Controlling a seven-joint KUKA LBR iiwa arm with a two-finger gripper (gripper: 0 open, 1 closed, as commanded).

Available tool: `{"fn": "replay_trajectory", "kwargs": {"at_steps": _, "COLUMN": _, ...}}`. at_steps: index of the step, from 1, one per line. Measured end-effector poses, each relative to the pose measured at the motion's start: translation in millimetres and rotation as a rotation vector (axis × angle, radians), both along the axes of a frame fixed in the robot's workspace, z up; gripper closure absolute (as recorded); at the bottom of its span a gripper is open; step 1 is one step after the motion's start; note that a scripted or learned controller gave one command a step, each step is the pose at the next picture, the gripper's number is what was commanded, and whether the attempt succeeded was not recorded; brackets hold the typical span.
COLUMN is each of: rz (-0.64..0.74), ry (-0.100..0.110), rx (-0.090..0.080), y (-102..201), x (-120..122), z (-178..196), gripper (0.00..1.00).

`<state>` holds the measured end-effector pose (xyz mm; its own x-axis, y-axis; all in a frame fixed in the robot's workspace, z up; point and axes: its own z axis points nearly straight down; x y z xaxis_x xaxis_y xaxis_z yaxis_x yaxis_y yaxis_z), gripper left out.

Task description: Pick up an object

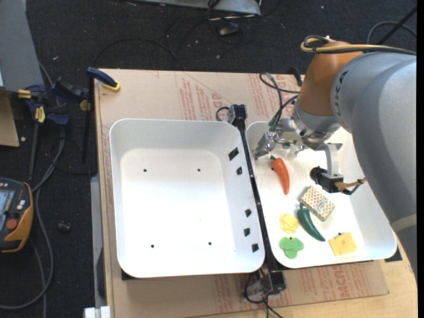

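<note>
Orange pepper (282,175) just below claw (278,144), perhaps touching, apparently ungripped.

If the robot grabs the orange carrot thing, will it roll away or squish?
The orange carrot looks long, tapered and smooth, so it could roll or slip sideways when pinched. It looks like a small plastic toy, so it is probably light and stiff rather than squishy.

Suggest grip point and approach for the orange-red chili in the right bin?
Grip the chili across its thick middle, coming straight down from above. It lies flat and long on the right bin floor, tapering toward its lower tip, with clear floor on both long sides. Probably set the jaws across its narrow width.
</note>
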<state>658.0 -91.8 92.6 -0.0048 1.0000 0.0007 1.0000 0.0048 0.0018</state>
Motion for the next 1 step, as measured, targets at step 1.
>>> {"fn": "replay_trajectory", "kwargs": {"at_steps": 1, "rz": -0.010, "ry": 0.003, "rx": -0.002, "y": -52.8, "x": -84.6, "z": -0.1, "gripper": 0.00}}
